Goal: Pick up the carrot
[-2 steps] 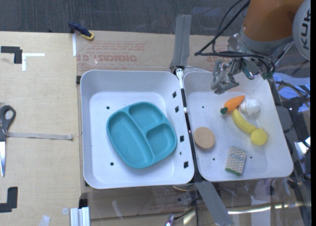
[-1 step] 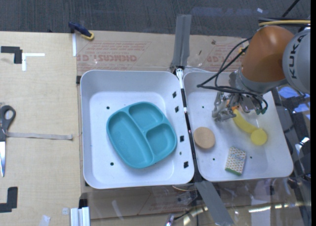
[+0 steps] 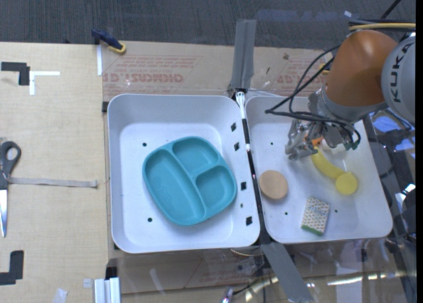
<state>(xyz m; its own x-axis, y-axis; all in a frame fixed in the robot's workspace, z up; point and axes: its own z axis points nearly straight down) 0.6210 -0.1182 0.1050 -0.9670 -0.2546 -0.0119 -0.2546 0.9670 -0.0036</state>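
At the near edge, the pale wooden table point(image 3: 53, 229) is carrying two shallow white bins side by side. In the right bin point(image 3: 370, 229), a speckled green sponge point(image 3: 316, 215) is lying nearest, with a round tan bread roll point(image 3: 273, 184) at its ten o'clock and a yellow banana point(image 3: 334, 173) at its one o'clock. The left bin point(image 3: 119, 229) is holding a smooth teal divided plate point(image 3: 190, 180). Scissors point(image 3: 6, 169) are lying at the table's nine o'clock edge. Farther back, the grey arm point(image 3: 360, 70) with its orange band is reaching down into the right bin. Its hand point(image 3: 305, 144) is closing on a small orange piece, apparently the carrot point(image 3: 316, 141), just at the banana's eleven o'clock. Beyond, dark carpet is stretching across.
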